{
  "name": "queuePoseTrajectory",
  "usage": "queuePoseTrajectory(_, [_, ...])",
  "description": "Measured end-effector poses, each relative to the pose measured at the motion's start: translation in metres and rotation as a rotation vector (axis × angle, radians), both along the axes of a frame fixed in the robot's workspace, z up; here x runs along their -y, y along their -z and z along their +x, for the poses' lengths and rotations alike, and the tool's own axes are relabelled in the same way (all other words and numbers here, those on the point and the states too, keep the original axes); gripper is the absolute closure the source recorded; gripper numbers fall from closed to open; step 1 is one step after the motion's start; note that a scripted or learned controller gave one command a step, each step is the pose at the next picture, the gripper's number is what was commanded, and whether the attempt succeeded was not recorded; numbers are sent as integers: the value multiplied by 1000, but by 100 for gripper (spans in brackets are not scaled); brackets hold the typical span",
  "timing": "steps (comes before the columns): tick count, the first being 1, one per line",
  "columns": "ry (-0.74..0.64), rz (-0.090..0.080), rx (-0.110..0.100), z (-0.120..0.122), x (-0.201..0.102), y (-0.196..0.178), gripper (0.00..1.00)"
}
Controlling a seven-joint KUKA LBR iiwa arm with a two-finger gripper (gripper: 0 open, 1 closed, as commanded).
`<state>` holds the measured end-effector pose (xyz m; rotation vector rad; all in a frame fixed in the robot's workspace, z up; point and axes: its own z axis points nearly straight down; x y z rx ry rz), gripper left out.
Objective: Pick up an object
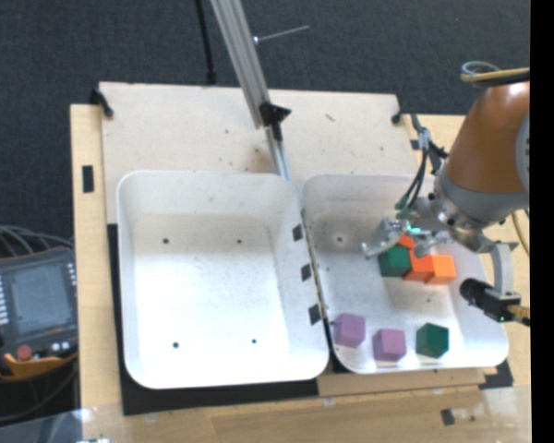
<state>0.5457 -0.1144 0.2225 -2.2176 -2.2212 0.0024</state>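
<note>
Camera view has the gripper (402, 240) low in the right bin (351, 201), finger state unreadable, green block (393, 263) touching at its six o'clock, orange block (433, 268) at four.

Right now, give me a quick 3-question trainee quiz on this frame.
1. True or false: the purple blocks lie in the left bin.
2. How many green blocks are in the right bin?
3. Which block touches the orange block: A) a purple one, B) a green one?

Key: 1. False; both purple blocks are in the right bin. 2. Two. 3. B.
</note>
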Motion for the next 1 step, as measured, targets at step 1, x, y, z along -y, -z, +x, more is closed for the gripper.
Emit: queuePoseTrajectory(1, [1,-1,4,1,0,-2,0])
